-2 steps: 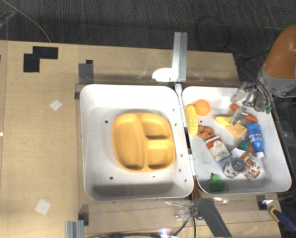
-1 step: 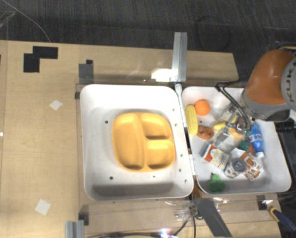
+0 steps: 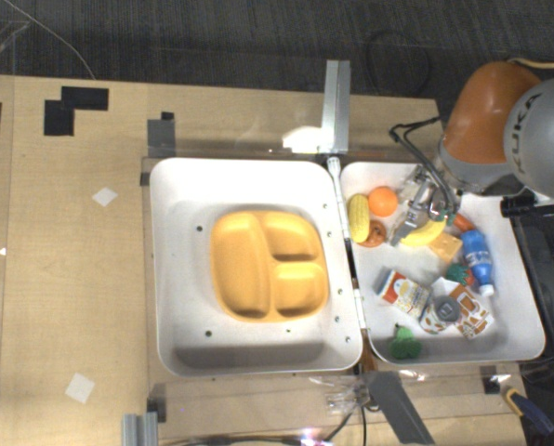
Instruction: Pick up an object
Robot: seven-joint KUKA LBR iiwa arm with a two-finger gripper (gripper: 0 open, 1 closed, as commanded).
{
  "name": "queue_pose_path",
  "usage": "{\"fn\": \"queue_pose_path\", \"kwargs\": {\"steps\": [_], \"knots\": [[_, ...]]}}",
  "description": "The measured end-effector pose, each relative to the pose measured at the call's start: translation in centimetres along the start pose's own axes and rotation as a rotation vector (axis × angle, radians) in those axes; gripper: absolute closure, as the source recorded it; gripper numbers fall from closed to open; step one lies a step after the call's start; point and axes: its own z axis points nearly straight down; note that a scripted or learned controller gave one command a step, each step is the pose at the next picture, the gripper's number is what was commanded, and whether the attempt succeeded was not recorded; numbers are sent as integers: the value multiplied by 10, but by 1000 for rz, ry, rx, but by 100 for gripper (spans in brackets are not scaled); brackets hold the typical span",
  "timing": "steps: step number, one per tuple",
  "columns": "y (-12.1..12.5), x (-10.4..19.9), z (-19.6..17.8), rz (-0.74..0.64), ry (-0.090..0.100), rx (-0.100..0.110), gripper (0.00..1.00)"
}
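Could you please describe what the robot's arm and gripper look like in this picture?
The arm is bulky and rounded, with a grey shell bearing dark lettering and a broad orange band above the wrist. Black cables loop beside the wrist. The gripper is a small metallic silver assembly with two slim fingers.
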Motion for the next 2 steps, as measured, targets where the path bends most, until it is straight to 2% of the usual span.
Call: {"fn": "queue_pose_path", "kwargs": {"steps": [1,2], "knots": [[2,-4,-15,-6,-14,-3,100],[-55,25,-26,385,2,3,100]]}}
